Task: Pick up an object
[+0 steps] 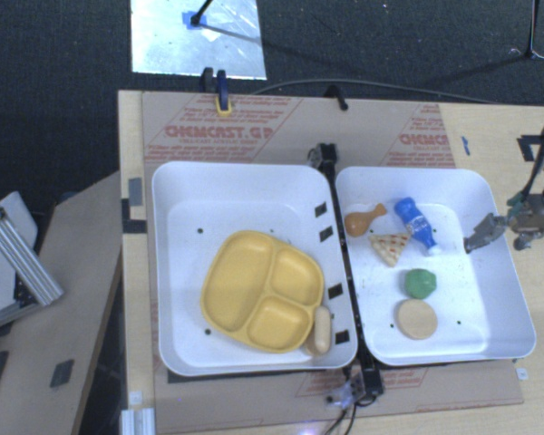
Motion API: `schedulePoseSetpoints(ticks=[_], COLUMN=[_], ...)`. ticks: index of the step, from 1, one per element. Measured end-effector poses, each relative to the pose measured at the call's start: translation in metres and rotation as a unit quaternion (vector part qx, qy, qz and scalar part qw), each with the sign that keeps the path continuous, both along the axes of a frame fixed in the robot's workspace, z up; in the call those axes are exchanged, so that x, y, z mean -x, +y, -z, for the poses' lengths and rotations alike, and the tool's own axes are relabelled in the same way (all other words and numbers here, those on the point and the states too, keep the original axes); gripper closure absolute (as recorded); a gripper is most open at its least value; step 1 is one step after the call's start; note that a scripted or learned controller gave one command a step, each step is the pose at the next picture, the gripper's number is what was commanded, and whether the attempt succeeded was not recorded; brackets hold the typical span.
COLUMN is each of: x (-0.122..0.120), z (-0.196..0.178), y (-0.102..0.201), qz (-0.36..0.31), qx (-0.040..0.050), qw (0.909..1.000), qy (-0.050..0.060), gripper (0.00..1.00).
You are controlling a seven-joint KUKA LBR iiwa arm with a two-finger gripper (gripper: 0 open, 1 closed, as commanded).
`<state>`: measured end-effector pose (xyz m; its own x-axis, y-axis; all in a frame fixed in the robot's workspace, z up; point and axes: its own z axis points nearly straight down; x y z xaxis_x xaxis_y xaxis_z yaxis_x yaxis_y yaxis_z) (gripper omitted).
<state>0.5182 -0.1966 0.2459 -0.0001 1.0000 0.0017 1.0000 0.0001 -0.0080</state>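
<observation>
The right bin (490, 329) holds a brown drumstick (364, 218), a blue bottle (415, 224), a tan waffle wedge (391, 247), a green ball (421, 284) and a round tan cookie (417, 319). My gripper (486, 232) hangs at the right bin's right rim, to the right of the blue bottle and apart from every object. Nothing shows between its fingers. The left bin (177, 243) holds a yellow divided plate (263, 290) with a pale bread roll (321, 330) at its lower right edge.
A black divider with clips (340, 252) runs between the two bins. Brown cardboard (254, 130) lies under the bins. A metal rail (18, 252) stands at the far left, and a silver sheet (198, 25) lies beyond the bench.
</observation>
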Motion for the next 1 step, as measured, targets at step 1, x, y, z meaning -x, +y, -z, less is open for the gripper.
schedulePoseSetpoints(ticks=[1], x=[-0.0023], z=[-0.005], y=[0.0004], qz=[-0.002], qx=[0.0012], qw=[1.0], qy=[-0.005], gripper=[0.0])
